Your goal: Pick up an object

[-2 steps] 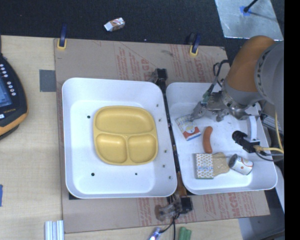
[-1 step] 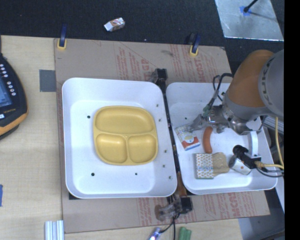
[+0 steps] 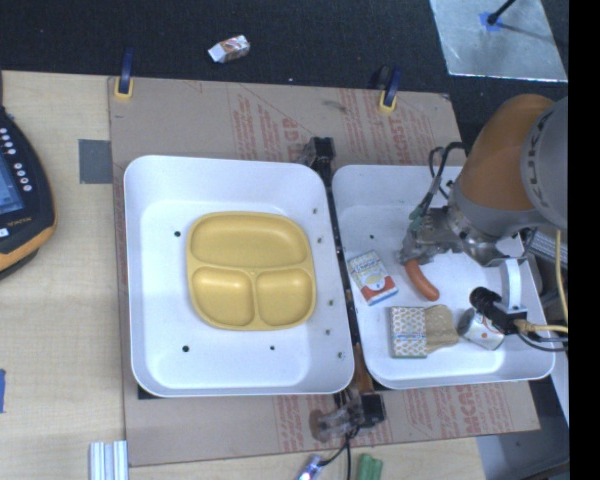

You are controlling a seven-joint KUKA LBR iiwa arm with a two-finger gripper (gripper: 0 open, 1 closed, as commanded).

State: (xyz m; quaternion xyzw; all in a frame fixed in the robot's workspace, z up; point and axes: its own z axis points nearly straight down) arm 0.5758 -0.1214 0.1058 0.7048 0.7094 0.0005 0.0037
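Here, claw (image 3: pixel 417 251) — grip unreadable, over glossy orange sausage (image 3: pixel 421 279), beside small box (image 3: pixel 372 277).

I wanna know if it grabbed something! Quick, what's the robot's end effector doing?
End effector: down in the right bin just above the toy hot dog; open or closed cannot be told.

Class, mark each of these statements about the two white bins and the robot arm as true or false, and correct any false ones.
1. The yellow three-compartment plastic tray lies in the left white bin. True.
2. The orange sausage-shaped toy lies in the left bin. False: it is in the right white bin.
3. The small red, white and blue carton lies left of the sausage. True.
4. The gripper hangs over the yellow tray. False: it is over the right bin, close to the sausage.
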